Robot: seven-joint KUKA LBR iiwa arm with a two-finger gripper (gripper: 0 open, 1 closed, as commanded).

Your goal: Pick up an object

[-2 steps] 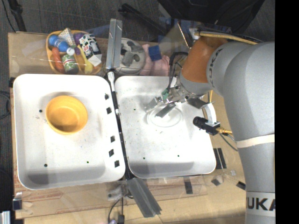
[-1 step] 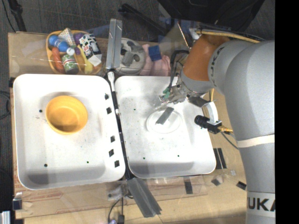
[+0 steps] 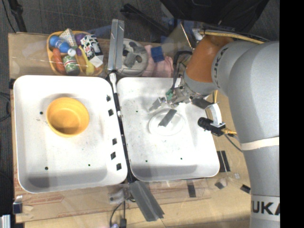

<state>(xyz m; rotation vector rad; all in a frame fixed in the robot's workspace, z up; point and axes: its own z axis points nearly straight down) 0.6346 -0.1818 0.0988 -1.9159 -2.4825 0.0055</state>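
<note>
**End effector over the right bin, fingers apart**

End effector (image 3: 164,112) hangs low inside the right bin (image 3: 142,167), toward its far edge, its two grey fingers (image 3: 167,118) spread with nothing between them, above a pale round disc (image 3: 166,126) on the bin floor. A yellow bowl (image 3: 68,115) sits in the left bin (image 3: 28,175), toward its far left corner. A yellow basket of small items (image 3: 75,53) stands on the worktop (image 3: 28,49) beyond the left bin.

My own arm (image 3: 247,103) is covering the right bin's (image 3: 142,165) far corner and running off the lower edge. My pincer (image 3: 164,110) is looking blurred. The items in the yellow basket (image 3: 92,70) are showing too small to name.
</note>
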